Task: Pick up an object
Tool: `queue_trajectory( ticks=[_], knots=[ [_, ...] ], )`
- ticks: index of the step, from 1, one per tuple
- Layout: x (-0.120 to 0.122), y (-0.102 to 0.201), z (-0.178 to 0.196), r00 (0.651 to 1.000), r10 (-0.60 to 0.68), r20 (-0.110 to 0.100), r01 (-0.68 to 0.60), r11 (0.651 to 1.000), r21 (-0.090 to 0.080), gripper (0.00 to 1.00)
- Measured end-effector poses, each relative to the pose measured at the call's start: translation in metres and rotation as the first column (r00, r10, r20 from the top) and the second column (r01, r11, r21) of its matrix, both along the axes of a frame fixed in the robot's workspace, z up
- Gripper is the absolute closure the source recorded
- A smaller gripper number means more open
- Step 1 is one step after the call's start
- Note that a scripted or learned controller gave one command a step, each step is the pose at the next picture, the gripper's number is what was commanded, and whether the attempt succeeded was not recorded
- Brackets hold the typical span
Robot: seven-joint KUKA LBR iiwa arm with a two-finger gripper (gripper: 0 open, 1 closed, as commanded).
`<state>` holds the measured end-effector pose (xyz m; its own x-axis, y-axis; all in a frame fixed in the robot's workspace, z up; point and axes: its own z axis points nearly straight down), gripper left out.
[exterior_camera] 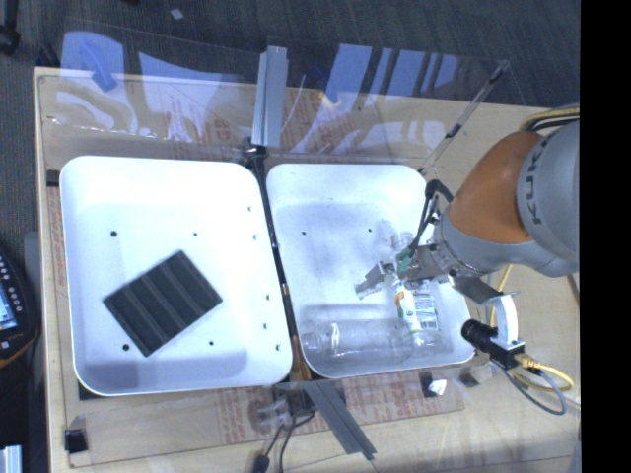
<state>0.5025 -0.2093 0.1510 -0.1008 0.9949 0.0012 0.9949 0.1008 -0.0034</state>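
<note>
In the right bin (325, 190), my gripper (383, 274) hangs low over the middle-right area, reaching in from the right. Just beside it, toward the front right, lies a small white labelled tube (420, 311) with green and orange marks. A clear plastic bottle (357, 341) lies on its side along the bin's front wall, in front of the gripper. The left bin (99, 190) holds a flat, dark, ribbed rectangular pad (163, 302), set at a slant, far from the gripper.
The grey arm with its orange band (498, 205) covers the right bin's right rim. A clear panel (296, 97) stands behind both bins. A cable and a small black fitting (488, 338) lie off the right bin's front right corner.
</note>
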Motion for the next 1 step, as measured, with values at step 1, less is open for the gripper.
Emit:
queue_trajectory(
  ticks=[1],
  knots=[
    [0.0180, -0.0011, 0.0122, 1.000, -0.019, 0.001, 0.019, 1.000, 0.000, 0.00]
  ],
)
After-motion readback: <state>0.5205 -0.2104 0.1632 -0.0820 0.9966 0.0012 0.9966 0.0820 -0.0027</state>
